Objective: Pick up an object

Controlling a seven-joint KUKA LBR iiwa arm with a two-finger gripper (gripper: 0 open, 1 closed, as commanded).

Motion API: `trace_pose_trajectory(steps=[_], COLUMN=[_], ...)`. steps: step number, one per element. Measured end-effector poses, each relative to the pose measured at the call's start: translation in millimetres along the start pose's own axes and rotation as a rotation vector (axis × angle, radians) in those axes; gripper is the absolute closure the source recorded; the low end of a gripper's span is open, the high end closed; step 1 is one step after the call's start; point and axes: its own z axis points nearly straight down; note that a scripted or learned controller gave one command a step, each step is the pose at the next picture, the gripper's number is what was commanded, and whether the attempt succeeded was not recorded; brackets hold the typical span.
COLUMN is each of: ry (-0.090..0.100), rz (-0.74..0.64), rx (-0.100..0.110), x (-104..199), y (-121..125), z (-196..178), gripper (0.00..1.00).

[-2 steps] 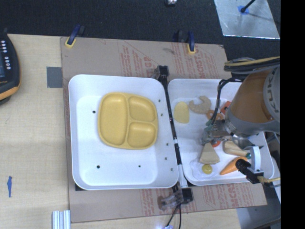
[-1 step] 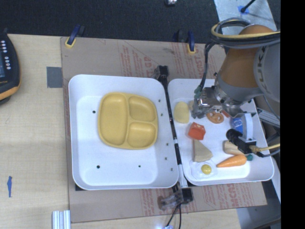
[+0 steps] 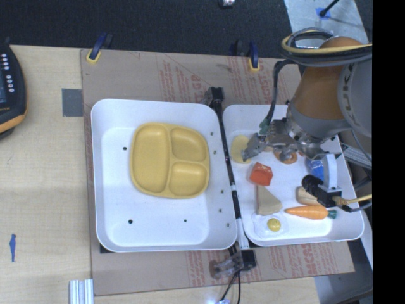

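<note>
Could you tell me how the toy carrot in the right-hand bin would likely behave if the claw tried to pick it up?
The carrot looks like smooth, rigid plastic, so it may slip between closing fingers. Its round, tapered body lies flat and would probably roll or pivot if nudged. It seems light, and it lies close to the beige wedge, leaving little room.

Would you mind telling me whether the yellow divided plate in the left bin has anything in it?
Empty. The yellow divided plate lies flat in the left bin, and all three of its compartments show bare yellow surface.
</note>
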Motion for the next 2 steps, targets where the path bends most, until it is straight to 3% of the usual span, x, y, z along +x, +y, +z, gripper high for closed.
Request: trace_pose_trajectory(steps=[1, 2], ry=[-0.001, 0.0], rz=[0.006, 0.002], rx=[0.007, 0.001], x=[-55.3, -53.2], y=[-6.1, -3.9], z=[98.9, 83.1], gripper=[0.0, 1.0])
